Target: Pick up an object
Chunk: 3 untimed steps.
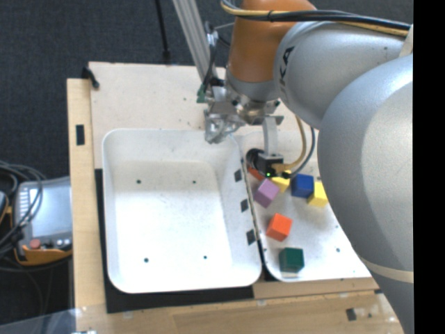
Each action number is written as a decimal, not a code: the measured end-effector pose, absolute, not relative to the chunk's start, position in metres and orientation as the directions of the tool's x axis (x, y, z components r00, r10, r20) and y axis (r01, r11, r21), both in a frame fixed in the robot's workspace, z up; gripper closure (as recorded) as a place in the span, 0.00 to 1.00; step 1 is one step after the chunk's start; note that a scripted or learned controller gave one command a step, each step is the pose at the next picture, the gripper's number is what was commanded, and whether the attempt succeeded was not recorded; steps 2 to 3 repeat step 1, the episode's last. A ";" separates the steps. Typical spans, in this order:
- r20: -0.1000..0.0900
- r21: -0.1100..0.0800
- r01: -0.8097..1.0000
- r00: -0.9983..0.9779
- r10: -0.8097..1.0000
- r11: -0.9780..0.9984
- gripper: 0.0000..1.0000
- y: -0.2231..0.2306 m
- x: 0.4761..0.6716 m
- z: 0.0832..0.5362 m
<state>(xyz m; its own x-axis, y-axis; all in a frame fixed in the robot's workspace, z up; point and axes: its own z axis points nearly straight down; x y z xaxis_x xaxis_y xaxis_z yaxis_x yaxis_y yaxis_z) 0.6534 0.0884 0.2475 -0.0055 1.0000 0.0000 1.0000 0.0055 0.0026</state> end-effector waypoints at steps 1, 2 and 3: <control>-0.003 0.000 1.000 -0.005 1.000 0.005 0.00 0.086 0.653 0.248; -0.003 0.000 1.000 -0.005 1.000 0.005 0.00 0.086 0.653 0.248; -0.003 0.000 1.000 -0.005 1.000 0.005 0.00 0.086 0.653 0.248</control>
